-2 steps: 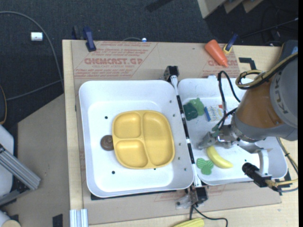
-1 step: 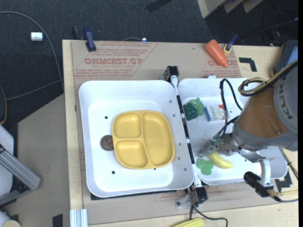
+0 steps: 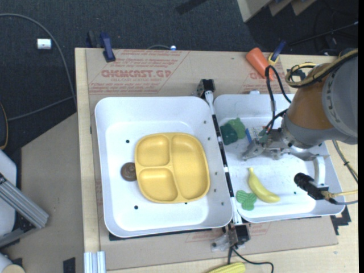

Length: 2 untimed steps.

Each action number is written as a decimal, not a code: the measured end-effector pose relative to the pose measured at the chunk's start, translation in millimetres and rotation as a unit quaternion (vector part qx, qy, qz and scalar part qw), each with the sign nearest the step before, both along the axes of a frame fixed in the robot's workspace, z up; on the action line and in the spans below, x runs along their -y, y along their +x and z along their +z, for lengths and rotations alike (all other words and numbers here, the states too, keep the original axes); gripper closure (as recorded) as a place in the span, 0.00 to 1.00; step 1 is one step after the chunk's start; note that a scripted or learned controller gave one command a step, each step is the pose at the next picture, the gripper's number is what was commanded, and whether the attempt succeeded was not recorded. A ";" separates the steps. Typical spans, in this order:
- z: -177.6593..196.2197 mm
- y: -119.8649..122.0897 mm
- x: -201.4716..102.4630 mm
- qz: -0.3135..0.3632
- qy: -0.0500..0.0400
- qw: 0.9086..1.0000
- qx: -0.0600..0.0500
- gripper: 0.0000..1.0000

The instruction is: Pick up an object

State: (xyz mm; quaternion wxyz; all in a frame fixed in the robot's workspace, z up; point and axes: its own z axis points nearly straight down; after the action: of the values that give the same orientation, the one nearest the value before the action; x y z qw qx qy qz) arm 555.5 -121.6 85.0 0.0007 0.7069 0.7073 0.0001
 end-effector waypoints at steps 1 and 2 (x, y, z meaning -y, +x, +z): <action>-0.9 -53.5 -21.3 0.000 0.001 1.000 -0.002 0.00; -0.8 -76.9 -23.8 0.000 0.001 1.000 -0.002 0.00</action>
State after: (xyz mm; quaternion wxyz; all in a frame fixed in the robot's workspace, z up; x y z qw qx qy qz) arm 478.6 -97.8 84.2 -0.0013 0.7073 0.7069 -0.0003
